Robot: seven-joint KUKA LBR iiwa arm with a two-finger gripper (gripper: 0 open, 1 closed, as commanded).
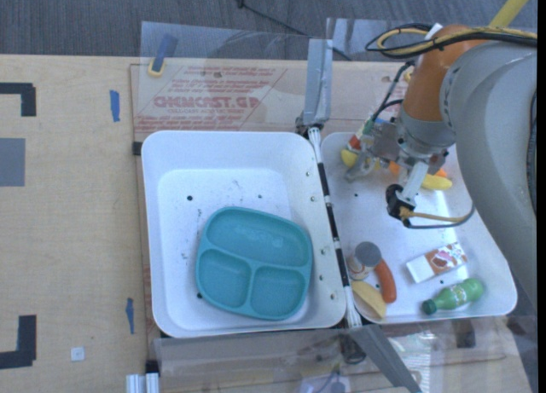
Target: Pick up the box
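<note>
The approach is in hand: the gripper (pixel 373 159) (spread or pressed together, I cannot tell) hangs well beyond the box (pixel 436 262), so it must travel nearer.

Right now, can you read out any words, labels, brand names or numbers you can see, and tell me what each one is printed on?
Nothing here can be quoted with confidence.
Clear sheet behind the left bin: red lettering in several lines, seen upside down and too blurred to read.
Box in the right bin: a red and white printed face, too small to read.
Green bottle: no legible label.
Teal tray: no text.
</note>
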